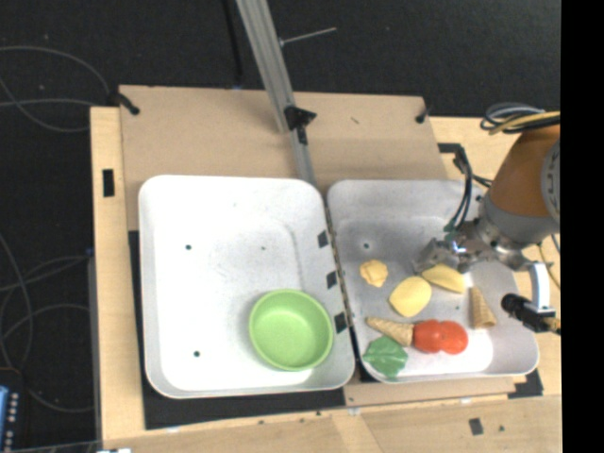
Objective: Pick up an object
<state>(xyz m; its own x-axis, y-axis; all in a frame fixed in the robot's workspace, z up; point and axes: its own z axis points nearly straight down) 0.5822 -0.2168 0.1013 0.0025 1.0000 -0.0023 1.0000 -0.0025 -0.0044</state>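
The right bin [396, 206] holds several toy foods. A pale yellow wedge [445, 278] lies just under my gripper [451, 253], which hovers low at the bin's right side. I cannot tell whether it touches the wedge. Left of the wedge are a round yellow piece [411, 296] and a small yellow lump [374, 273]. Along the front lie a red tomato [440, 337], an orange cone [390, 328] and a green leafy piece [385, 356]. A tan cone [481, 307] lies to the right of them.
A green bowl [291, 329] sits in the front right corner of the left bin [208, 243]. A grey metal pole [269, 55] rises behind the bins. The arm's orange band [524, 173] is at the right edge.
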